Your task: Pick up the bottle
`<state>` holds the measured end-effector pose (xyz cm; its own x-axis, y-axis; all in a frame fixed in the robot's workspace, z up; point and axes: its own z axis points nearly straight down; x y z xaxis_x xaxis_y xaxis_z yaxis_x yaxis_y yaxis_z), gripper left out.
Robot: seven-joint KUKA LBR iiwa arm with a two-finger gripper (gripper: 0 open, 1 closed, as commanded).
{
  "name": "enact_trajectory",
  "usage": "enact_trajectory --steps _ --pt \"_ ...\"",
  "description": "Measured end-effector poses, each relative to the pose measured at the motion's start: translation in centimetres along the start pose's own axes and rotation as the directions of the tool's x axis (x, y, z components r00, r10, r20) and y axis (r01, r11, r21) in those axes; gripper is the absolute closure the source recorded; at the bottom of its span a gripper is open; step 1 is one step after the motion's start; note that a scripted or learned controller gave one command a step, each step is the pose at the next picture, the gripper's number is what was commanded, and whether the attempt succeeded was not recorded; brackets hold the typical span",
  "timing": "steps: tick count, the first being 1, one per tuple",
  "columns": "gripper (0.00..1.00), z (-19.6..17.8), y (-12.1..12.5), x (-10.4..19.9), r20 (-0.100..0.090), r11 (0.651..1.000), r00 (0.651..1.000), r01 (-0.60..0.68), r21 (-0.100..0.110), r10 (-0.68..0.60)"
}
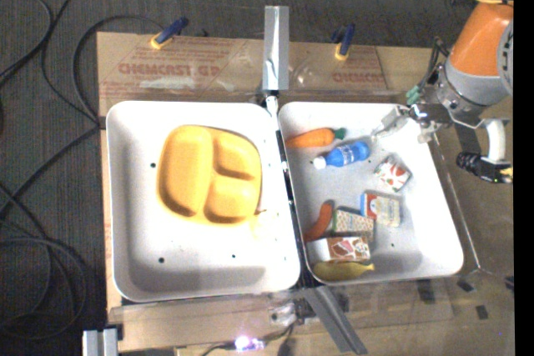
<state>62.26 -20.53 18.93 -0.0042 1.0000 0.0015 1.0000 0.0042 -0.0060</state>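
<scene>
The gripper (pixel 402 119) hangs at the upper right corner of the right bin (pixel 446 217), near its rim, and holds nothing; its tips are too small and blurred to say how they are set. The arm (pixel 482 54) reaches in from the right, its orange band above the wrist.

The bottle (pixel 344 154) lies on its side in the upper part of that bin, blue with a white cap pointing left, a short way down and left of the gripper and apart from it. A carrot (pixel 313 137) lies just above it, nearly touching near the cap end. To the bottle's lower right is a small red-and-white carton (pixel 392 175); further down sit more cartons (pixel 380 208), a second carrot (pixel 323 219) and a banana (pixel 342 269) by the near wall. The left bin (pixel 133 263) holds a yellow tray (pixel 210 173).

This looks like the approach step, with the grasp not yet begun. Next, the gripper likely needs to move left and down over the bottle's middle, turn across its long axis and descend clear of the carrot.
</scene>
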Motion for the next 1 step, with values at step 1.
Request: enact_trajectory --steps 1 --pt "0.0 10.28 3.5 7.57 0.009 0.998 0.998 0.066 -0.001 -0.066"
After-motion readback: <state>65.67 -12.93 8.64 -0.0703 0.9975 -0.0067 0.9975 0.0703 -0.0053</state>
